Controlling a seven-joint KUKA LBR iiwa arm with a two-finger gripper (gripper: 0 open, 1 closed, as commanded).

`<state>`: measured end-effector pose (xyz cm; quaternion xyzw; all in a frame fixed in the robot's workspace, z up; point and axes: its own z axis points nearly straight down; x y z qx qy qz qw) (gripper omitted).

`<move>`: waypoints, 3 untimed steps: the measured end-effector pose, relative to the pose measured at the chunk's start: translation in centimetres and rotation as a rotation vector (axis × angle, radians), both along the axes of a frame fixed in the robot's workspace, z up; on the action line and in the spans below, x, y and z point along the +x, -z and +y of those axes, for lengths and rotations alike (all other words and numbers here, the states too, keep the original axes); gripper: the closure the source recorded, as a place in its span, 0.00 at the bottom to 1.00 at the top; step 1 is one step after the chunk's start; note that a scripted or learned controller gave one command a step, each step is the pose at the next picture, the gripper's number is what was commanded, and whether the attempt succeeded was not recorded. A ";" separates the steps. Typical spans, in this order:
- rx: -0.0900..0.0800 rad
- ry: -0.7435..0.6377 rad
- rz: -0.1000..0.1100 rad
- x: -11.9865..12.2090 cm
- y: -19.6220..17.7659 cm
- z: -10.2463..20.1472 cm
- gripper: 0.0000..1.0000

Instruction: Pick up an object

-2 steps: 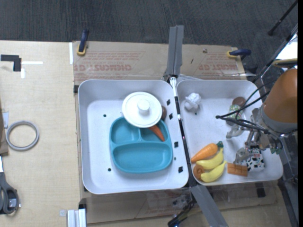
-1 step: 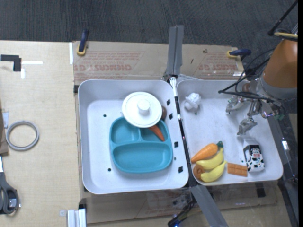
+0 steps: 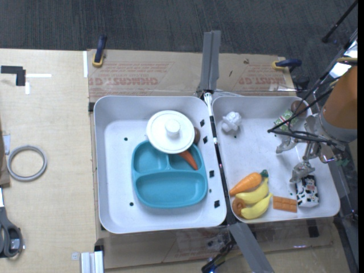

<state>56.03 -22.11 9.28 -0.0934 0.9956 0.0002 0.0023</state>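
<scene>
My gripper [image 3: 302, 171] hangs low over the right bin [image 3: 256, 147], near its right wall, below the grey wrist and orange band. Just under its tip lies a small black-and-white cow-patterned toy [image 3: 309, 192]; whether they touch is unclear. Along the bin's front lie an orange block [image 3: 285, 204], a yellow banana bunch [image 3: 253, 201] and an orange carrot [image 3: 247, 183] with a green top. A small white crumpled object [image 3: 230, 122] sits at the back left of this bin.
The left bin [image 3: 114, 169] holds a blue divided plate [image 3: 169, 178], a round white lid [image 3: 169, 132] on the plate's back edge and a small orange piece [image 3: 190, 160]. A grey tape ring [image 3: 25, 162] and scissors [image 3: 8, 240] lie on the bench at left.
</scene>
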 end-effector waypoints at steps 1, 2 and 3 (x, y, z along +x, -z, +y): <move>0.000 0.000 0.001 -6.4 0.1 0.6 0.00; 0.000 -0.119 0.000 -1.7 0.1 7.6 0.00; 0.000 -0.041 0.003 -7.6 0.1 7.8 0.00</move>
